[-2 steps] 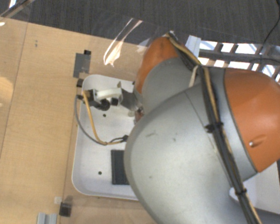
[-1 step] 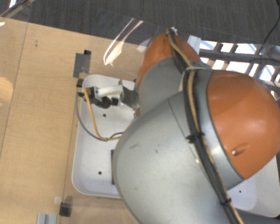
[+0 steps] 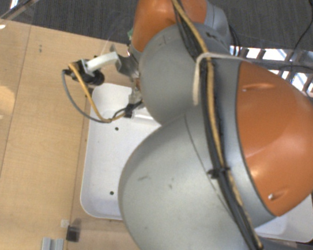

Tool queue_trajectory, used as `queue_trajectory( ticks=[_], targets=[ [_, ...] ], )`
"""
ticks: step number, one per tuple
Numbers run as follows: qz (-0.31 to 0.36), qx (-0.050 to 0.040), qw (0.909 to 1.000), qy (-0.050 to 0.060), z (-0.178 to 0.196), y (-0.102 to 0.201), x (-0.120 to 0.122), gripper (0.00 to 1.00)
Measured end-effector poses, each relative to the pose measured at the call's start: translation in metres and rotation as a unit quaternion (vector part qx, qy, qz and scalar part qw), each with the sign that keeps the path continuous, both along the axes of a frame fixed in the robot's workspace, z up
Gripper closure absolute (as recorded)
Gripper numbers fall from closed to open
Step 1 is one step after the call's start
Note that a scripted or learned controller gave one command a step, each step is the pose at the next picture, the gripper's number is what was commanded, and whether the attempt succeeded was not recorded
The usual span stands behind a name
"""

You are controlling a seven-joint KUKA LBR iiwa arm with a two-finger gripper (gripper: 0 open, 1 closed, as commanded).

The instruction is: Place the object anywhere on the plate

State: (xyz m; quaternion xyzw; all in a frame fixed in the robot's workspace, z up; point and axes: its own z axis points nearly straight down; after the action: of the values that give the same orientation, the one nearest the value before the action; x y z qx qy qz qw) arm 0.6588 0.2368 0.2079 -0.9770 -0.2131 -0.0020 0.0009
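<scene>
much of the white bin (image 3: 101, 160) lies under my own grey arm (image 3: 196, 174), so where the object and the plate sit i cannot tell. whether my jaws are open or closed i cannot tell either; my wrist end is tucked behind the arm near the bin's far corner. a white stub (image 3: 103, 61) with a black tip pokes out there, and a thin cable (image 3: 85, 98) loops from it over the rim. the tabletop (image 3: 27, 131) lies left, with a small dark block (image 3: 72, 233) near the bin's front corner.

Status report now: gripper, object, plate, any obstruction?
Gripper state: cannot tell. Arm covers most of the white bin. Loose cable loops over the bin's rim.
</scene>
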Motion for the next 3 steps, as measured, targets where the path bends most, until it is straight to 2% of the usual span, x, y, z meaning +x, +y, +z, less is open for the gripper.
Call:
queue_trajectory(
  ticks=[1,2,3],
  targets=[
    [-0.078,-0.0003,0.9969,0.001,-0.116,-0.097,-0.003,1.0],
    [-0.025,-0.0006,0.9997,0.001,-0.064,-0.058,0.002,1.0],
    [0.176,-0.0019,0.9845,0.003,-0.045,-0.021,-0.076,1.0]
  ],
)
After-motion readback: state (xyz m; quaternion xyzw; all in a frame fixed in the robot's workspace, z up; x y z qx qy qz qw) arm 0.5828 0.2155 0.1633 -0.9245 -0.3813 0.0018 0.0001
